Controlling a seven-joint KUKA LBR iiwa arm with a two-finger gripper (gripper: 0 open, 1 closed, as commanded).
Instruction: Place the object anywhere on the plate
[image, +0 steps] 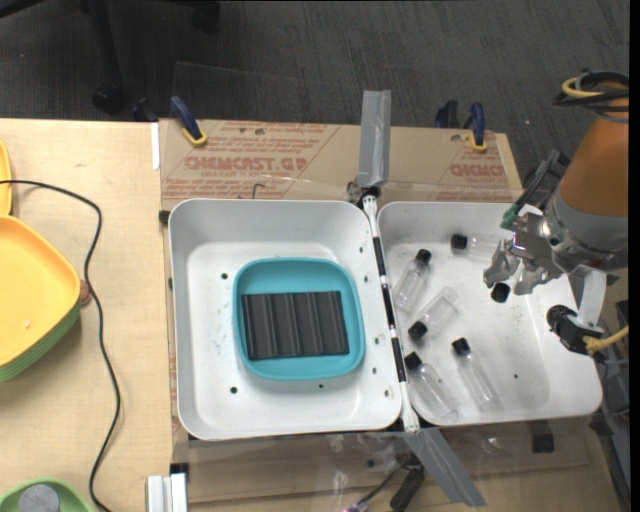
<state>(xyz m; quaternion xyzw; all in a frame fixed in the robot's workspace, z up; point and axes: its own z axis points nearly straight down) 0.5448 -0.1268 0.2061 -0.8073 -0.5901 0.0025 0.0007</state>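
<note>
A: Where is the end effector (508, 272)?

B: It hangs over the right-hand white bin (560, 395), near that bin's right side, at the end of a grey arm (590, 200) with an orange band. Its two fingers are spread apart, and a small black cap sits close by the lower fingertip; I cannot tell whether it is touching.

A: Is it holding anything?

B: Nothing shows between its fingers.

A: Where are the objects?

B: Several clear vials with black caps (410, 282) lie scattered on the floor of the same bin, to the left of the end effector and below it. One small black-capped piece (459, 241) lies just up and left of it.

A: And the plate?

B: The teal plate (297, 320), with a dark ribbed centre, lies flat in the left white bin (200, 300), well apart from the end effector, far to its left.

A: Anything else on the desk?

B: A yellow dish (30, 300) and a black cable (95, 330), farther left still.
</note>
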